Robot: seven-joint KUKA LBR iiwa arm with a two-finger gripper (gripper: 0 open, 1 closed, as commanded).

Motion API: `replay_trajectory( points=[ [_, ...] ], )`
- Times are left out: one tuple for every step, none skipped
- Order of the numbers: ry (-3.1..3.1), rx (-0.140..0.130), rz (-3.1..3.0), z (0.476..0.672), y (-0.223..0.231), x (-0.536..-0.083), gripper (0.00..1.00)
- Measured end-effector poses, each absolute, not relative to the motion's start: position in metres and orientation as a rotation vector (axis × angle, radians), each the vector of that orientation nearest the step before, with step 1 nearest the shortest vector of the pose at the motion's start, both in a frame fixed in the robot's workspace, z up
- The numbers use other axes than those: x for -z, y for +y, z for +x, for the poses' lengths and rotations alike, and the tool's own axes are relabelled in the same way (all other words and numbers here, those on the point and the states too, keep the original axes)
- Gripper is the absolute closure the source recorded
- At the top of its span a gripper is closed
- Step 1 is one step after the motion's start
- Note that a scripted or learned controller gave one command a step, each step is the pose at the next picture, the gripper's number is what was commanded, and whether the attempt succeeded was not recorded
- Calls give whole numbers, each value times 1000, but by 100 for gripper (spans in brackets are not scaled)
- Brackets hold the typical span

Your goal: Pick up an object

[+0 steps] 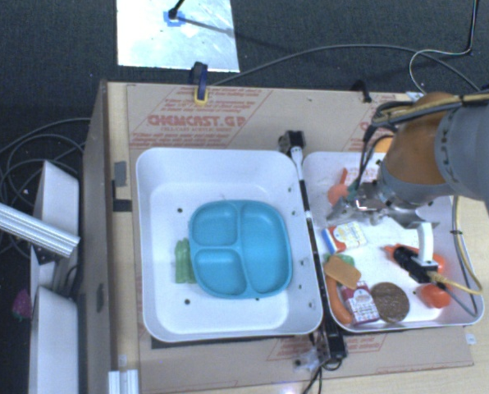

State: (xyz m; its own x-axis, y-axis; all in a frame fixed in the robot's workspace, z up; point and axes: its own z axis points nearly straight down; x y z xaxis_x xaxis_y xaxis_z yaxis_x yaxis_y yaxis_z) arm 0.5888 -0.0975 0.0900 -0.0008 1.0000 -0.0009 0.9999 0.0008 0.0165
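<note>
Apparently the approach step is in hand: the gripper (353, 208) hovers low over the right bin (466, 322), just above a small white card (349, 235). Whether it is open I cannot tell. Next it should descend onto the card and close.

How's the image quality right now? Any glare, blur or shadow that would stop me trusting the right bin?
Camera view: even light, both bins sharp; the blue tray reads cleanly with only a faint shadow at its edge. Strong glare on the shiny sheet beyond the bench. The gripper is dark against clutter, its detail hard to read. The arm hides part of the right bin.
</note>
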Motion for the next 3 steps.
replay_trajectory(
  points=[
    [2230,13,2230,666,-100,-85,0],
    [2228,20,2224,667,-103,-96,100],
    [2229,20,2223,667,-103,-96,0]
  ],
)
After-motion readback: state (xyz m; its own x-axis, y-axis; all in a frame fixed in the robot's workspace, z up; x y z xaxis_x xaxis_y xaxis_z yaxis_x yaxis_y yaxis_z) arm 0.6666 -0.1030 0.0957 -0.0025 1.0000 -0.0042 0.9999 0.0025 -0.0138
